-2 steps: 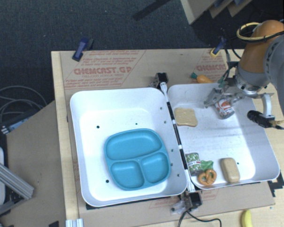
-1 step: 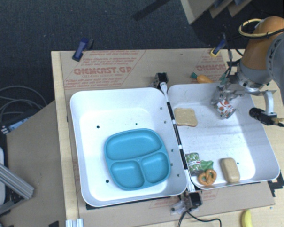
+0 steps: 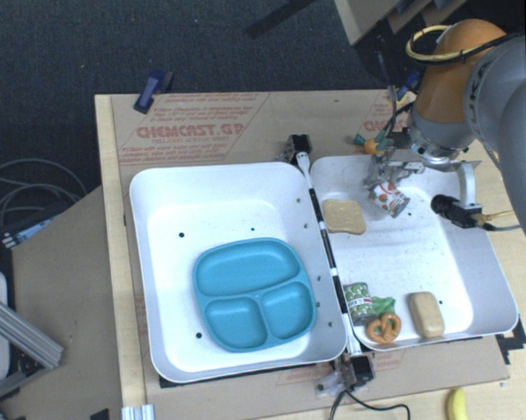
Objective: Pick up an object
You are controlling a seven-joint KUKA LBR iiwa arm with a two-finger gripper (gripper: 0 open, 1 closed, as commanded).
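Gripper (image 3: 386, 185) low over the far part of the right bin (image 3: 474, 265), nearer that bin's far-left corner than its right wall. Open or closed: cannot tell, the tip is too small and cluttered to read. Arm comes in from the right, orange band above the wrist.

Small red-and-white object (image 3: 388, 199) directly at the gripper's tip, touching or nearly so. Whether it is gripped or just lying on the bin floor cannot be told.

Other things in the right bin:
- flat tan piece (image 3: 343, 217) against the left wall, near the gripper but apart from it
- green packet (image 3: 357, 298) by the left wall toward the near edge
- pretzel (image 3: 384, 329) in the near-left corner, just beside the packet
- tan block (image 3: 426, 314) along the near edge, just right of the pretzel

Left bin (image 3: 158, 209): blue divided plate (image 3: 251, 292), three compartments, sitting toward the near edge.
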